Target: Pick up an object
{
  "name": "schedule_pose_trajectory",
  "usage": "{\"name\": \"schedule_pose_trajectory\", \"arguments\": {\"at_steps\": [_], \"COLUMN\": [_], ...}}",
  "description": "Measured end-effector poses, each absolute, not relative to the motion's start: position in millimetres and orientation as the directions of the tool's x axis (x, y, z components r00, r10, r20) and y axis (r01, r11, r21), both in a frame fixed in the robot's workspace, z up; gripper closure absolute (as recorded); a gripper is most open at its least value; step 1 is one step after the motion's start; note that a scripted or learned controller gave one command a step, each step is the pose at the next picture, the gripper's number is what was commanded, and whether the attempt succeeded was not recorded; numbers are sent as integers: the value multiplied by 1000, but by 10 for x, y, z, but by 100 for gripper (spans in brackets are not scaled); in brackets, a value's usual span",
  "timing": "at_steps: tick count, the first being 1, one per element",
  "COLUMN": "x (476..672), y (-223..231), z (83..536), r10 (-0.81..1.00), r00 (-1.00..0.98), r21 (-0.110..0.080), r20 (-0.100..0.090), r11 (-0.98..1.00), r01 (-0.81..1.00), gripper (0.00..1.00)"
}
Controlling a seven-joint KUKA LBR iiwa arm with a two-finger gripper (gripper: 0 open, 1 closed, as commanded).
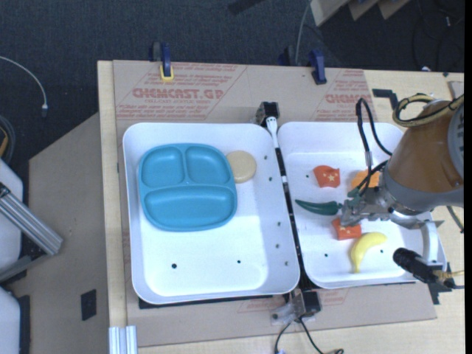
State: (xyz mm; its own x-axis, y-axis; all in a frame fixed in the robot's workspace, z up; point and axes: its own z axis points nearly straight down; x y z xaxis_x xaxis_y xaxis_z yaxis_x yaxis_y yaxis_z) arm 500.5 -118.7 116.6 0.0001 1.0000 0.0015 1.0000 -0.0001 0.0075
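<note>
Lab: clamped board [221, 87], trailing cables [363, 135]

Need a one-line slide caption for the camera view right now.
End effector low in right bin over red block, beside banana and green pepper.

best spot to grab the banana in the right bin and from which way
Grip the banana across its thick middle, coming straight down from above. It lies flat and curved on the right bin floor, apart from the red piece beside it, so its narrow sides look open.
</note>
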Motion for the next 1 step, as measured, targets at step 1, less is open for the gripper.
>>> {"name": "schedule_pose_trajectory", "arguments": {"at_steps": [1], "x": [5025], "y": [-1288], "z": [1743], "r10": [1000], "r00": [0], "r21": [8], "r20": [-3], "r11": [0], "r01": [1000], "gripper": [100]}}
